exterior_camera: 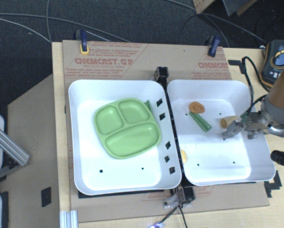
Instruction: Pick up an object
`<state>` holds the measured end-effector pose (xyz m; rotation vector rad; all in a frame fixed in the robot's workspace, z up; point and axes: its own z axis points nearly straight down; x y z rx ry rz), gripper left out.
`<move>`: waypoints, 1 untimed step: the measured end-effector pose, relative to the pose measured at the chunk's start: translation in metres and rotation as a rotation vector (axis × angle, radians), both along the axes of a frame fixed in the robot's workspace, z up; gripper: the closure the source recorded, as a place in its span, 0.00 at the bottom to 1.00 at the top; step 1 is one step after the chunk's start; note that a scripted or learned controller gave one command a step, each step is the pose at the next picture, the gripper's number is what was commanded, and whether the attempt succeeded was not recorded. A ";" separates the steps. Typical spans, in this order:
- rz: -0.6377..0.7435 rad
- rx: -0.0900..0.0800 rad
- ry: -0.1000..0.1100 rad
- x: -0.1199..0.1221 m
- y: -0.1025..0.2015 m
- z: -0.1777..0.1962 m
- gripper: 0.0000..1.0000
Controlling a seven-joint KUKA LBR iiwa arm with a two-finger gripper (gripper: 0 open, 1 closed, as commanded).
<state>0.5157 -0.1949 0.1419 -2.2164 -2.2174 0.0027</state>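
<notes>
The right bin (pixel 256 167) holds a round orange piece (pixel 196 108), a green stick (pixel 200 121) lying at a slant below it, and a small tan cylinder (pixel 224 123). A small yellow piece (pixel 183 156) lies by that bin's left wall. My gripper (pixel 239 131) hangs low over the right part of this bin. Its two fingers are spread apart, open, with nothing between them. The left fingertip (pixel 226 134) is just below and right of the tan cylinder, and I cannot tell whether they touch.
The left bin (pixel 84 175) carries a green divided plate (pixel 127 127). A black divider with clips (pixel 164 122) runs between the bins. The grey arm (pixel 279 108) comes in from the right over the bin's right wall. Cables and a device lie beyond the bench's far right corner.
</notes>
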 end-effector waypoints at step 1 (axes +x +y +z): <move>0.000 -0.002 -0.007 0.001 -0.001 0.014 1.00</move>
